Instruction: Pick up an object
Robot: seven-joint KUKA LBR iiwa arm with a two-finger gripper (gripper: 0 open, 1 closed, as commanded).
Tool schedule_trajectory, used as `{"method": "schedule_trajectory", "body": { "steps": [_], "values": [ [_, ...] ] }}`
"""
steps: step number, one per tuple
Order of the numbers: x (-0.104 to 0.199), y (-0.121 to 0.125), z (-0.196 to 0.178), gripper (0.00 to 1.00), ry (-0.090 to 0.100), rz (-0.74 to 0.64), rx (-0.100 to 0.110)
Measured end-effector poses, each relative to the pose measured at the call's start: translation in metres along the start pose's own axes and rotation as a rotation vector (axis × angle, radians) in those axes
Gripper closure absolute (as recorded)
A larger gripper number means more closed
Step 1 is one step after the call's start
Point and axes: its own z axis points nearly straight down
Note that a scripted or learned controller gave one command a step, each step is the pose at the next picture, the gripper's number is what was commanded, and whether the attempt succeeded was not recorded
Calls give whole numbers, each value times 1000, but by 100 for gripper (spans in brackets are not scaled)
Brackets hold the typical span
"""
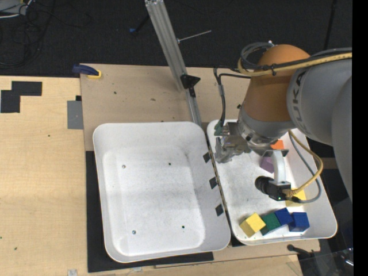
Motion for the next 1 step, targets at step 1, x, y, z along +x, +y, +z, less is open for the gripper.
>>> {"method": "schedule_trajectory", "body": {
  "steps": [1],
  "values": [
    [58,2,5,100,-3,3,-1]
  ]
}}
